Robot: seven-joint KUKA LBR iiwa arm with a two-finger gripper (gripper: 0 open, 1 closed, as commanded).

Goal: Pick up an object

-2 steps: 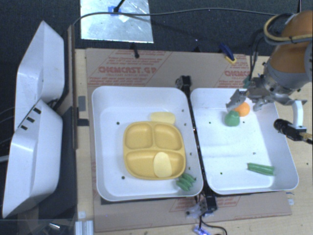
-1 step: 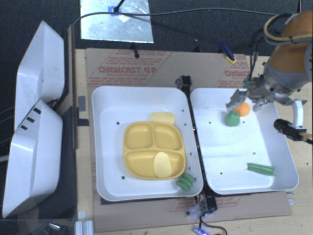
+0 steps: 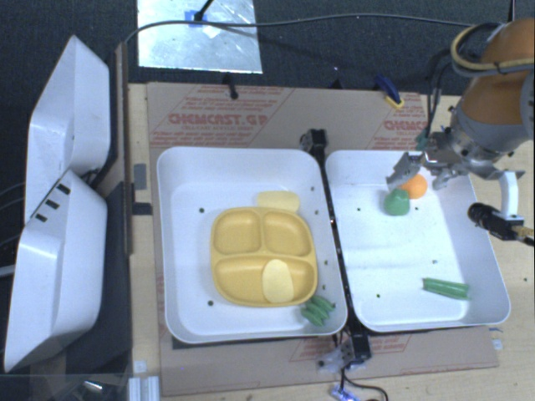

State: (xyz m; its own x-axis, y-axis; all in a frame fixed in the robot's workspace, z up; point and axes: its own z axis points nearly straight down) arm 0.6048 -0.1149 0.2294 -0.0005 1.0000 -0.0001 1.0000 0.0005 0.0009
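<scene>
Fingers look spread, straddling the orange ball at the back of our right bin, touching a green piece, so we fear it rolls away if they close off-centre.

Over the right bin the gripper hangs just above an orange ball touching a green one, a green pod lies near the front, and the left bin holds a yellow divided tray.
</scene>
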